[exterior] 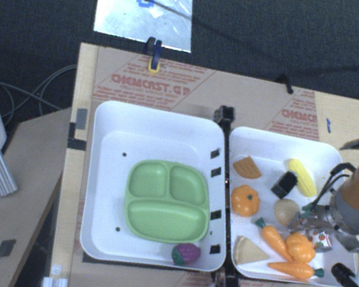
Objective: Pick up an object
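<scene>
Low in the right bin (262,141), the end effector (312,226) touches an orange fruit (300,247); its opening is unclear.

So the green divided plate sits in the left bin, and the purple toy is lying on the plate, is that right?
Not quite. The green divided plate does sit in the left bin, but the purple toy lies on the bin floor beside the plate's near edge, not on the plate. The camera view shows it.
</scene>
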Tool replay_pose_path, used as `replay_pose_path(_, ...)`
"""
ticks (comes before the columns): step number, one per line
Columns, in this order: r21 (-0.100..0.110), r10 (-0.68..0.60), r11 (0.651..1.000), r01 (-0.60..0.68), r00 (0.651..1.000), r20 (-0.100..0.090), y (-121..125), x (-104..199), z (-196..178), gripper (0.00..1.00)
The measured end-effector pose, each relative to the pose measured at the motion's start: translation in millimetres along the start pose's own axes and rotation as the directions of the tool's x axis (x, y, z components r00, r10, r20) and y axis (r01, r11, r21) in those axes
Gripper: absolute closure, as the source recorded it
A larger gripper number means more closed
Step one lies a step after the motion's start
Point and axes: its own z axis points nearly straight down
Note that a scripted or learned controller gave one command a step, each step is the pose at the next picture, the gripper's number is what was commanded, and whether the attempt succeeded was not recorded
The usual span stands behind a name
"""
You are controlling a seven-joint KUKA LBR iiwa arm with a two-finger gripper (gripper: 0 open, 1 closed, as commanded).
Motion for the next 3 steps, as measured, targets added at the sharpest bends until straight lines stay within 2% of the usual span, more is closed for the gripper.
replay_pose_path(1, -0.001, 0.003, 1.000, -0.003, 1.000, 0.007, 7, 1, -44, 1.00)
replay_pose_path(3, -0.002, 0.002, 1.000, -0.002, 1.000, 0.007, 6, 5, -132, 1.00)
